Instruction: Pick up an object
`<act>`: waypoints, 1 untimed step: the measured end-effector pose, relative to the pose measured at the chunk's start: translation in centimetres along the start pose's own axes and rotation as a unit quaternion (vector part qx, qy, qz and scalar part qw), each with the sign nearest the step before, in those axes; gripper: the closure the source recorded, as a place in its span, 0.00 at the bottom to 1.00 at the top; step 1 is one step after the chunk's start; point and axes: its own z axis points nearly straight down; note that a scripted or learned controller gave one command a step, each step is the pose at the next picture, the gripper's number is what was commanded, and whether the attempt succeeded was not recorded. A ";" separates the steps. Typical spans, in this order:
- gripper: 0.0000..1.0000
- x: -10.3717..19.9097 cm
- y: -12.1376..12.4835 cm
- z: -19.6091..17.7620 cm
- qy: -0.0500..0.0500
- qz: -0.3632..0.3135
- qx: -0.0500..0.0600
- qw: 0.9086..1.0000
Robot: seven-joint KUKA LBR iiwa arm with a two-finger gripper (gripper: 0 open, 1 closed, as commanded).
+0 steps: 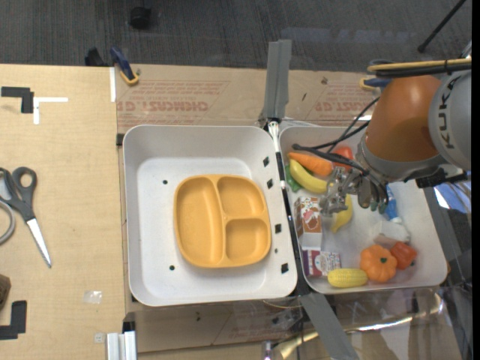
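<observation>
Corn cob (347, 277) beside pumpkin (378, 263) at right bin's (433, 276) front edge | gripper (346, 198) hangs over banana (307, 177) — grip state we cannot tell | yellow tray (222, 220) in left bin (142, 223).

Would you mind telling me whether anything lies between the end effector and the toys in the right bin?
Nothing visible does: the end effector hangs directly over the yellow banana and the other toys in the right bin.

You'll find the toys in the right bin (420, 280): a banana (306, 176) and carrot (313, 163) lie slantwise at the far left, corn (347, 277) lies flat by the near wall, and a pumpkin (378, 264) sits upright beside it, touching a tomato (403, 254).
</observation>
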 end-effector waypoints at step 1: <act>0.00 0.0 0.0 0.0 0.000 0.000 0.000 1.000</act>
